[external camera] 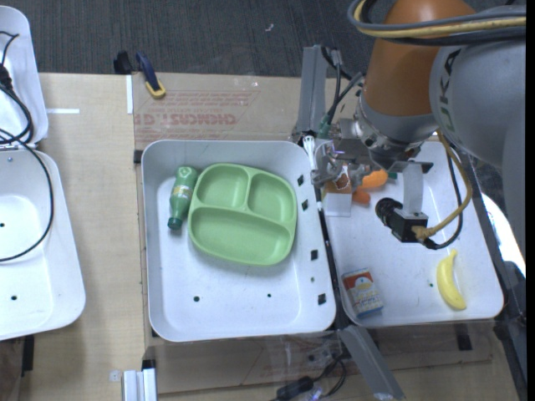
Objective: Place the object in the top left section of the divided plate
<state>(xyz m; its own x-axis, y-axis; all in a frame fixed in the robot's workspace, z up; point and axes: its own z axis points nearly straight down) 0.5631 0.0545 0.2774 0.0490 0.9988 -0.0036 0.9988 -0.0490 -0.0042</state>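
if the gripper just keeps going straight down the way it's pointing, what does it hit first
Probably the orange object, maybe a carrot, lying just under the gripper at the right bin's upper left corner. Depth is hard to judge from above, so it could meet the bin floor beside it instead.

- 1 green bottle is seen lying in the left bin.
- 1 yellow banana is seen in the right bin.
- 1 small box is seen by that bin's front edge.

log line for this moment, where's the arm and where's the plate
gripper: over right bin, by orange object | grasp: cannot tell | divided plate: left bin, sections bare | green bottle: beside plate
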